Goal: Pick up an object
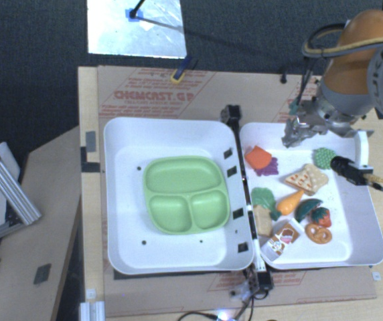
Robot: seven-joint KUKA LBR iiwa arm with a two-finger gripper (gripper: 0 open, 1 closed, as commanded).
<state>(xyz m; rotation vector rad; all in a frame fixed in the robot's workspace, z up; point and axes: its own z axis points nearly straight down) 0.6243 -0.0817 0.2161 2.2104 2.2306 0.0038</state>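
**Gripper poised at the far edge of the right bin**

The gripper point(293, 139) is seen low over the right bin point(365, 246), near its far-left corner; whether it is open or closed cannot be told. Nothing is seen held. The nearest candidate, an orange toy piece point(258, 156), lies just toward the camera and slightly left of the tool, atop a purple piece point(269, 168).

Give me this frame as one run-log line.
phase: approach | gripper: above right bin's far-left corner, nothing seen held | nearest: orange toy on purple piece | left bin: green divided plate
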